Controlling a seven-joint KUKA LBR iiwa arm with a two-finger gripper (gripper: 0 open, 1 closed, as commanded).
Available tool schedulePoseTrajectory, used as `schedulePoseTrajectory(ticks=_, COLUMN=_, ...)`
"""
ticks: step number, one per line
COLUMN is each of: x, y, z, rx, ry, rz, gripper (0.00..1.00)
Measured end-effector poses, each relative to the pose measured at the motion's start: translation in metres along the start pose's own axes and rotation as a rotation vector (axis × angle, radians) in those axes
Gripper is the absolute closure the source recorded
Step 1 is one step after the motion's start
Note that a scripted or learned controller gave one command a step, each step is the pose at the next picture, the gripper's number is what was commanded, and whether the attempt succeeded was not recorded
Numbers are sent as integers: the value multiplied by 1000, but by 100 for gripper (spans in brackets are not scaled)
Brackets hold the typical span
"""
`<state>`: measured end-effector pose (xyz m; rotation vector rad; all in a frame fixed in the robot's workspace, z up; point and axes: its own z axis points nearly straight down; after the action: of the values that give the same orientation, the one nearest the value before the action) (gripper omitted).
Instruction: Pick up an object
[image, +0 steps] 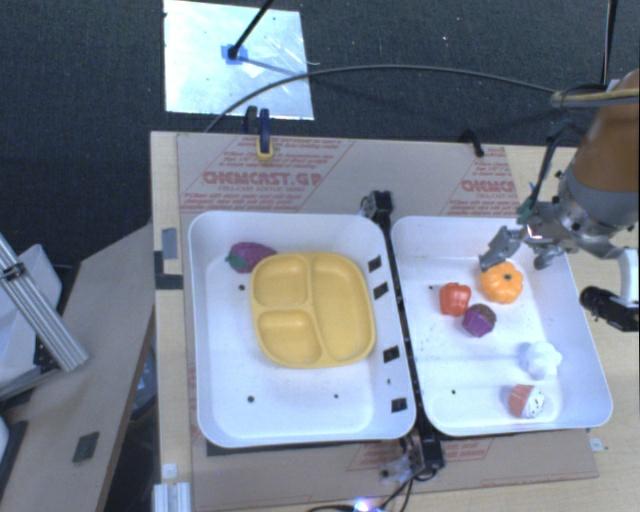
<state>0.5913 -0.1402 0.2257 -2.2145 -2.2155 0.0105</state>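
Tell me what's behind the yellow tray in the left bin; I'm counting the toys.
A purple toy lies behind the yellow tray, at its far left corner, partly hidden by the tray's rim. Whatever lies beneath the tray is covered.

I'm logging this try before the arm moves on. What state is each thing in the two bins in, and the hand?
Yellow three-compartment plastic tray: flat in left bin, nothing in it.
Purple toy vegetable: lying beside tray's far left corner.
Orange toy pumpkin: upright in right bin, ungrasped.
Red toy pepper: resting loose.
Purple round toy: resting loose.
White lumpy toy: resting loose.
Red-and-white toy: lying near front edge.
Hand: open above pumpkin, holding nothing.
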Motion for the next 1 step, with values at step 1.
schedulePoseTrajectory(ticks=1, x=0, y=2, z=-7, rx=-12, ry=-2, rz=-3, gripper=0)
